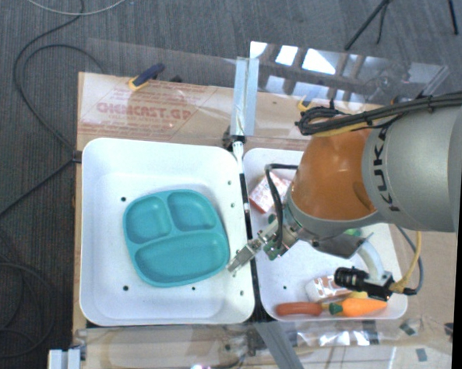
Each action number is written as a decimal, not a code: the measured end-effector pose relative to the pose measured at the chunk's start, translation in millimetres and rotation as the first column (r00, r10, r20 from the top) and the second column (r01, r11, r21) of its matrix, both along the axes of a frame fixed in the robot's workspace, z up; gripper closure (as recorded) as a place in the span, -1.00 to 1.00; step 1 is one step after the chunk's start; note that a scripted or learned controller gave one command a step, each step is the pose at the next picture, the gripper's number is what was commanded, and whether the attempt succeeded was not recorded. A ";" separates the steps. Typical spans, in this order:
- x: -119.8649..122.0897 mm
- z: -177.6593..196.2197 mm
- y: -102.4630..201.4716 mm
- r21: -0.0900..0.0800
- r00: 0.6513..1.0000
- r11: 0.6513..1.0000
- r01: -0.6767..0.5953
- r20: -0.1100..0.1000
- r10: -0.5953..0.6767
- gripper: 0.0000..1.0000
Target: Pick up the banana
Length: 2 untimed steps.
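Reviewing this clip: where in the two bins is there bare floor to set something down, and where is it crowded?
Left bin: bare white floor runs all round the teal divided plate, widest on its left and near sides. Right bin: crowded; the arm covers most of it, and a carrot, a red item and a packet lie beside it.

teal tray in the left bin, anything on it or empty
Empty: all three compartments of the teal tray show bare plastic; it lies flat in the left bin.

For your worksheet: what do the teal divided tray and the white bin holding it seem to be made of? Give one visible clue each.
Teal divided tray: probably moulded plastic, matte; uniform colour, rounded compartment ridges.
White bin: likely thin formed plastic, smooth, slightly glossy; rounded corners, soft sheen.
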State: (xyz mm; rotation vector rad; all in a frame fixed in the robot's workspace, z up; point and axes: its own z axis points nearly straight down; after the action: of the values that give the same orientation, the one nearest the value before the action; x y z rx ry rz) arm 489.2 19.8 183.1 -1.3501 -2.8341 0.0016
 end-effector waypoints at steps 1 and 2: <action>4.0 -20.7 39.4 -0.017 0.999 0.999 -0.034 0.016 0.034 -1.00; -4.8 0.3 62.7 -0.002 0.980 0.980 -0.200 0.003 0.200 -1.00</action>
State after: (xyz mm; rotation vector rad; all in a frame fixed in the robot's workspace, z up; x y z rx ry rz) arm 484.4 82.6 183.4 -1.0601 -2.9585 0.0024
